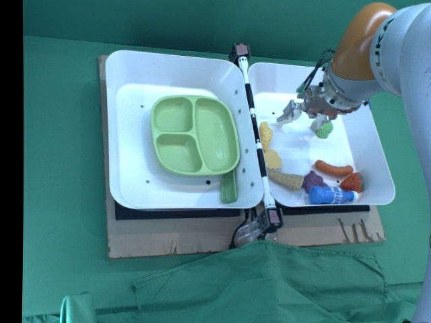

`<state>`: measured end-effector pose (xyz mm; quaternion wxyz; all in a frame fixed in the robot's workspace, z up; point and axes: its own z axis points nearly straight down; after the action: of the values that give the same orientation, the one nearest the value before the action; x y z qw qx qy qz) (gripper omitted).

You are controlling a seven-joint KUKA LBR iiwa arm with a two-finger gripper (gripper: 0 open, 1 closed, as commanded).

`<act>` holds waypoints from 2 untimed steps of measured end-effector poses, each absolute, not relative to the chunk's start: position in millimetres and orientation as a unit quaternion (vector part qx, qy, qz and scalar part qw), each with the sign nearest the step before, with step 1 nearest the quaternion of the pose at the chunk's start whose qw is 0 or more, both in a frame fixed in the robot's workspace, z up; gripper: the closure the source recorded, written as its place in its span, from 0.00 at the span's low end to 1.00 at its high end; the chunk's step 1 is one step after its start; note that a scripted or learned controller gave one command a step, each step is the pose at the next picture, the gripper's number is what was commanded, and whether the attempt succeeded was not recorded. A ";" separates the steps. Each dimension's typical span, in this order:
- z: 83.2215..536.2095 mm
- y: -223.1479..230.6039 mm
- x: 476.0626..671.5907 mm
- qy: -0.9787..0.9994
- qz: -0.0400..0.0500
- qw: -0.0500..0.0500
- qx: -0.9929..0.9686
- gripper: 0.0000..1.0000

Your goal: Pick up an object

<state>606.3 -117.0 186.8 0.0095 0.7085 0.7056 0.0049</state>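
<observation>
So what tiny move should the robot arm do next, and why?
Probably lower the gripper a little toward the small green toy in the right white bin. The gripper sits just above and beside that toy, and nothing shows between its fingers, so it seems the nearest thing to pick up.
</observation>
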 end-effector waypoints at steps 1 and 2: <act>184.5 -166.7 666.6 0.706 0.004 0.007 0.708 0.00; 185.7 -156.7 648.5 0.706 0.003 0.008 0.709 0.00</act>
<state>648.5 -156.7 185.7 0.0079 0.7086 0.7055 0.0028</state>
